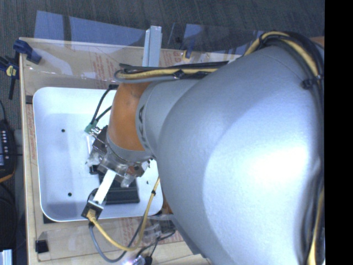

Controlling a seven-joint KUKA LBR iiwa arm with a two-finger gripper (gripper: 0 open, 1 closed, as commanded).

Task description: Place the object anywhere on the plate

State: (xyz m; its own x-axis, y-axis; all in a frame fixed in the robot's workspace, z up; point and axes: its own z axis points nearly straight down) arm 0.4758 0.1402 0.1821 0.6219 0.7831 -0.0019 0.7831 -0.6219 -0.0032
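The object isn't something I can pick out; no plate either. Left of the gripper (pixel 113 173) is bare white bin (pixel 55 148) floor, a dark flat thing (pixel 124 194) right under it. Gripper state: can't tell. Probably still reaching to grasp; next it needs a clean pickup.

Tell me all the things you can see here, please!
White bin: one, white, left half of the bench.
Bench: one, pale wood, under the bin.
Clamp: one, blue, bench's top left corner.
Upright post: one, pale blue-grey, behind the bin.
Dark flat object: one, black, in the bin's near right part under the wrist; too hidden to name.
Cables: several, yellow and black, along the arm.
Robot arm: one, grey with an orange band, from the right.
Gripper: one, over the bin.
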